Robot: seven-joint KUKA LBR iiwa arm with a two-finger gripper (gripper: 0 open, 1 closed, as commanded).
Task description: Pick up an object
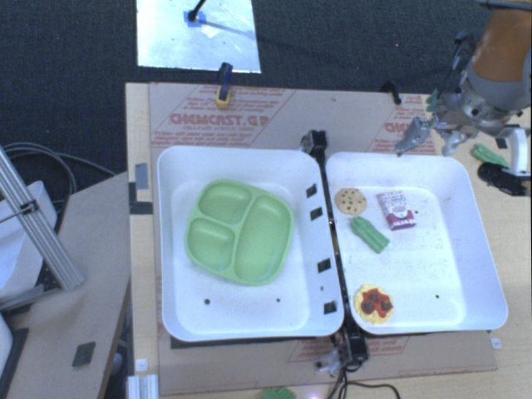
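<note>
Objects for picking lay in the right bin (478, 223): a cookie (351, 200) near its far left corner, a red-and-white packet (396, 209) just beside it, a green pickle-like piece (369, 233) below them, and a small pizza (374, 302) near the front edge. The left bin (174, 181) carried a green divided plate (239, 233). The gripper (432, 135) hung over the right bin's far rim, its jaws spread and pinching nothing.
</note>
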